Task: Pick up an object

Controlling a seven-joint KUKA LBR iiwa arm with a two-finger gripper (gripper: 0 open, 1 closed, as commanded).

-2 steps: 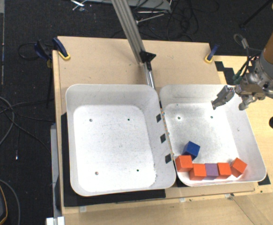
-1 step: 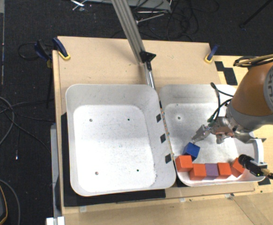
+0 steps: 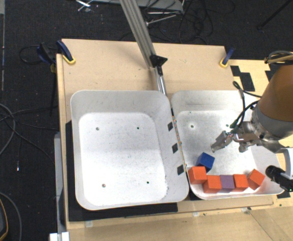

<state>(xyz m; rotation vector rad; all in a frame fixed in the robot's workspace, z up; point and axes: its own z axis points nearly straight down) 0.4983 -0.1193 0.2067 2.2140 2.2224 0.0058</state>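
The gripper (image 3: 225,140) hung over the middle of the right bin (image 3: 206,104), reaching in from that bin's right edge; whether anything sat in its grasp could not be told from this slanted view, and nothing showed against it, so no hold was claimed. The candidates for picking lay crowded along the right bin's near edge: a blue block (image 3: 205,160) tilted on a corner just inward of the rest, an orange block (image 3: 197,173) touching it toward the bin's near left corner, then a second orange block (image 3: 213,183), a purple block (image 3: 227,182), a third orange block (image 3: 240,181), and a fourth orange block (image 3: 257,177) turned askew at the near right corner; the row of them pressed against one another and against the bin's rising wall. They looked like small rigid cubes, probably light foam or painted wood, neither fragile nor soft, with flat matte faces that should not have been slippery; a pinch across two opposite flat faces would likely have held. The packed row offered little room for a finger on either side, and the curved wall would likely have crowded any descent there; the blue block, standing freest and nearest the gripper, seemed the best choice, though its tilt meant the approach probably had to be turned to meet parallel faces rather than edges. The left bin (image 3: 86,109) sat beside it on the bench (image 3: 111,59).
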